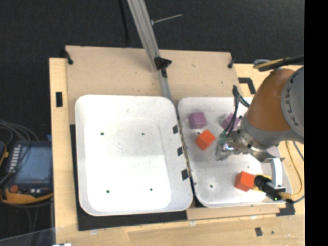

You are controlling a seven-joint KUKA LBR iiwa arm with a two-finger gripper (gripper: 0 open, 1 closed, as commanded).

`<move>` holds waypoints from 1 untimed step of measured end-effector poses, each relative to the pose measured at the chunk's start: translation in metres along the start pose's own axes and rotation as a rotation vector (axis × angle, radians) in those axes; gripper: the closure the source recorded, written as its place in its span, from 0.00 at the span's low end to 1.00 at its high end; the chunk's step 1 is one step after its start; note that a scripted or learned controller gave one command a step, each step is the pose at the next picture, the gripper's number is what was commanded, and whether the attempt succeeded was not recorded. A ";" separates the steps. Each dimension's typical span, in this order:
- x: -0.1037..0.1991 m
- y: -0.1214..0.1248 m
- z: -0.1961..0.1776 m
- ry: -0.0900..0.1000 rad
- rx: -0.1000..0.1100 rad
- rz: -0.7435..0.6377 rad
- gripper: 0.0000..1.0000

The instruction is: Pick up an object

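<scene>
The right bin point(215, 191) holds an orange block point(205, 139) near its middle, a purple block point(197, 120) just behind it, and another orange block point(244, 180) toward the front right. A second purple piece point(228, 121) peeks out beside the arm. My gripper point(224, 150) hangs low over the right bin, just right of the middle orange block, with nothing visibly between its fingers. The wrist hides how the fingers stand.
The left bin point(128, 152) lies beside the right one, with a divider edge point(182, 152) between them. A metal pole point(146, 29) slants in from the top. A teach pendant point(25, 170) sits off the bench at the left.
</scene>
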State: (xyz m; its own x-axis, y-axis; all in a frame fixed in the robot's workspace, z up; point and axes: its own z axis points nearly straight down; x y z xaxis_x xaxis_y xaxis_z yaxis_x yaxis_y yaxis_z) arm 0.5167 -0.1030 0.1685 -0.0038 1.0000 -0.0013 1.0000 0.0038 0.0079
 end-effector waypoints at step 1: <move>-0.004 -0.007 -0.052 0.000 0.001 0.000 1.00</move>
State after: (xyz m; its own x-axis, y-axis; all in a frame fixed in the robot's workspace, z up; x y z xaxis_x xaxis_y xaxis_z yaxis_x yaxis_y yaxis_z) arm 0.5093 -0.1073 0.2205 -0.0039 1.0000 -0.0013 1.0000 0.0039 0.0073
